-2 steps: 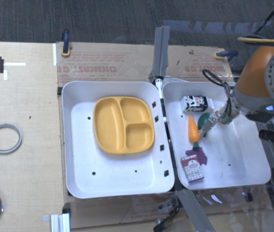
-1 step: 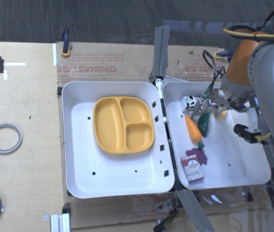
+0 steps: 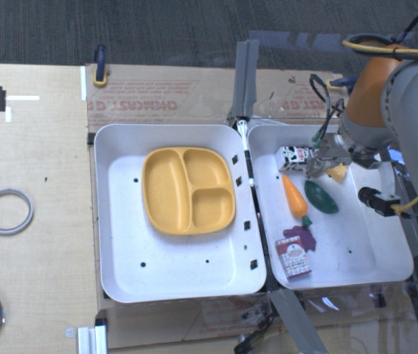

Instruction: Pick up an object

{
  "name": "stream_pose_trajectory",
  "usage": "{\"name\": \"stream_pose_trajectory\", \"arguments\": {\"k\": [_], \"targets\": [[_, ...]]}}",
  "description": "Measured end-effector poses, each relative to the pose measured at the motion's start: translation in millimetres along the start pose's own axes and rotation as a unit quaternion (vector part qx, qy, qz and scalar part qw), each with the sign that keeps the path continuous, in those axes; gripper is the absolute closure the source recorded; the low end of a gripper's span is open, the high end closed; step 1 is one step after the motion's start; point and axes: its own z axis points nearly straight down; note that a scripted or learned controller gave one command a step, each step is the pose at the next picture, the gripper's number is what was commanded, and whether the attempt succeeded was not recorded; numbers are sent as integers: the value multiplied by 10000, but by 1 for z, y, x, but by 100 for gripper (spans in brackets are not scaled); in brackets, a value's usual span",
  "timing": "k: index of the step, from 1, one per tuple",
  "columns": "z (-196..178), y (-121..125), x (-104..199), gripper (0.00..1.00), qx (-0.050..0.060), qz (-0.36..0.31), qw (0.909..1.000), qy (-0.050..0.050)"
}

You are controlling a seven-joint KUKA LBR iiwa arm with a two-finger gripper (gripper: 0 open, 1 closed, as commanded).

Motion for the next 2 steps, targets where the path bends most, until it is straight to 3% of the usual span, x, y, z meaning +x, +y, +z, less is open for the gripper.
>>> {"name": "stream_pose_trajectory", "arguments": {"k": [1,2], "targets": [[-22,27,-27,100,69,291,9995,26],[-22,27,-27,0,58,291,9996,19]]}}
